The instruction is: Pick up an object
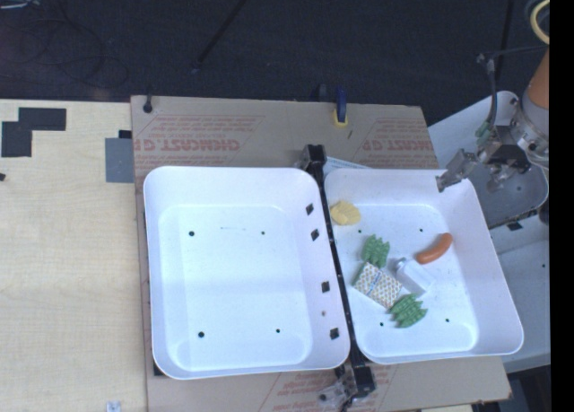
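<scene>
Starting nearest the camera, a green piece (408,311), a patterned packet (378,284) and an orange sausage (434,249) lie in the right bin (502,311), down-left of my pincer (471,166), which hangs above the bin's far right corner; whether its grip is apart, I cannot tell.

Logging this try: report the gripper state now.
Gripper: cannot be told; it is at the right bin's far right corner, apart from the objects inside.

Overhead slanted view of both bins (152,222)
</scene>
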Tool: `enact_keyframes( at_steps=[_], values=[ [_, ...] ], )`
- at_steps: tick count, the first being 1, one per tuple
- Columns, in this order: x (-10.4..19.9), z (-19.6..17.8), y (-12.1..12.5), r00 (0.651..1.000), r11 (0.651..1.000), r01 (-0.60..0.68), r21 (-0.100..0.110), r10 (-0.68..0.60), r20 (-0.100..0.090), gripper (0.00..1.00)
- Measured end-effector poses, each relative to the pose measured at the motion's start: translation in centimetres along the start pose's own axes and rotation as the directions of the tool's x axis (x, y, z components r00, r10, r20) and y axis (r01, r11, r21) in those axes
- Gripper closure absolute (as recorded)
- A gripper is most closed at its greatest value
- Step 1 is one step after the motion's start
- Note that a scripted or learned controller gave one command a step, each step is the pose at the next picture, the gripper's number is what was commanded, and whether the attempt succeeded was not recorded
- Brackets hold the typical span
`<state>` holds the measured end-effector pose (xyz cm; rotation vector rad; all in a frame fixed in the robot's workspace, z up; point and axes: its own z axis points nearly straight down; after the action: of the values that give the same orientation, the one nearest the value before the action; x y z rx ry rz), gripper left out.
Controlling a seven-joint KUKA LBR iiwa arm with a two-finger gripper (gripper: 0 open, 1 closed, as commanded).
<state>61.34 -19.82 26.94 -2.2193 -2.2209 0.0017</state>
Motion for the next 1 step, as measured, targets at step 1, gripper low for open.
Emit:
enact_keyframes(
  at_steps=[1],
  values=[
    [-0.02,-1.00,0.02,1.000,1.000,0.001,0.000,-0.001,0.000,1.00]
  ],
)
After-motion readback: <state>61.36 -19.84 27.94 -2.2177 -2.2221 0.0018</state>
